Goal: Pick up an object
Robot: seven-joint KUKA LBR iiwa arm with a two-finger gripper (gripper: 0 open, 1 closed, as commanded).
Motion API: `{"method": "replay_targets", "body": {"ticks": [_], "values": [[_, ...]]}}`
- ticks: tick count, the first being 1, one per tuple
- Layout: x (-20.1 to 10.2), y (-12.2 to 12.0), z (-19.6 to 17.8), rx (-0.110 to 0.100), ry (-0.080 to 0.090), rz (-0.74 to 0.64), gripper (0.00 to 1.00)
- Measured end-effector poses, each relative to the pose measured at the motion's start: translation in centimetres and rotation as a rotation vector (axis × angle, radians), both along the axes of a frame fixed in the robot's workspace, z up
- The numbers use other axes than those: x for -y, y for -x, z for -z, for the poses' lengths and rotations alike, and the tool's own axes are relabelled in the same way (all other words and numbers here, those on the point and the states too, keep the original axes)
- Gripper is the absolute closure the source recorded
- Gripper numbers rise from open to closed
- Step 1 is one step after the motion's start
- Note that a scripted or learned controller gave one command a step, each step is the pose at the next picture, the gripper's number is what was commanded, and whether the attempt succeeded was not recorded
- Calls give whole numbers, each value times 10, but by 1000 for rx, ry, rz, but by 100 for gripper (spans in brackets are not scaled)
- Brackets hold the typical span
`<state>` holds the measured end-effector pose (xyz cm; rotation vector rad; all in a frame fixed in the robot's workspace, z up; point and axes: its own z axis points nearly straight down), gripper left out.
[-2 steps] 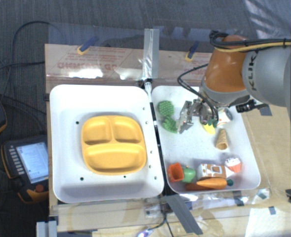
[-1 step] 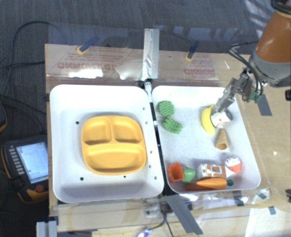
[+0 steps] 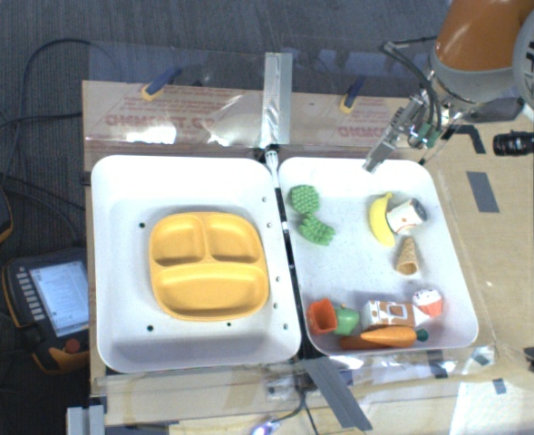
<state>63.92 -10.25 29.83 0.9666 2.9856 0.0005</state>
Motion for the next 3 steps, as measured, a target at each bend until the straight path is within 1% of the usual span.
{"method": "replay_targets", "body": {"ticks": [1, 2, 3], "values": [[-53, -17, 9, -1, -1, 86, 100], [-3, -17, 12, 0, 3, -111, 100], [-3, -18, 3, 4, 6, -111, 100]]}}
